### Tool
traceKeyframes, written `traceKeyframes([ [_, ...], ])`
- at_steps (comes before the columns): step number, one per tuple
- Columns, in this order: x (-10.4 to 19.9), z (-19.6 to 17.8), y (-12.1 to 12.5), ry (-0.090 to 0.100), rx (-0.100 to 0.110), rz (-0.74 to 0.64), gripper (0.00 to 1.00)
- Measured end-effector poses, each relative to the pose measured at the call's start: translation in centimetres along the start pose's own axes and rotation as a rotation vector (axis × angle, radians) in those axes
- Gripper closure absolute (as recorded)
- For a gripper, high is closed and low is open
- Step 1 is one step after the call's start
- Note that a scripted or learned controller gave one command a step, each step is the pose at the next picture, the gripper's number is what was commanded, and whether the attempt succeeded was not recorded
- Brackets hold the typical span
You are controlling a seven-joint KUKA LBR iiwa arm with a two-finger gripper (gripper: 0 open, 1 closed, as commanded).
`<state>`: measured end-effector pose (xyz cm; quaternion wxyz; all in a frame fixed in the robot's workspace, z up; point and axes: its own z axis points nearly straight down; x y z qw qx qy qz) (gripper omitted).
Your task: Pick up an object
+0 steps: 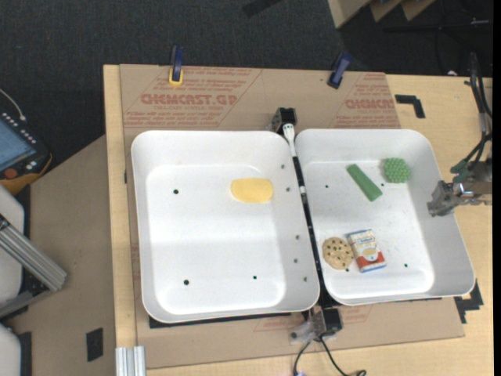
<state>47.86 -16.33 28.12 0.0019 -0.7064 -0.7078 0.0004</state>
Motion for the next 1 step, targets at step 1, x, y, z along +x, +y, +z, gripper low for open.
traceKeyframes([
  [1, -2.13, -14.28, 5.76, -0.011, -0.024, -0.001, 1.0],
])
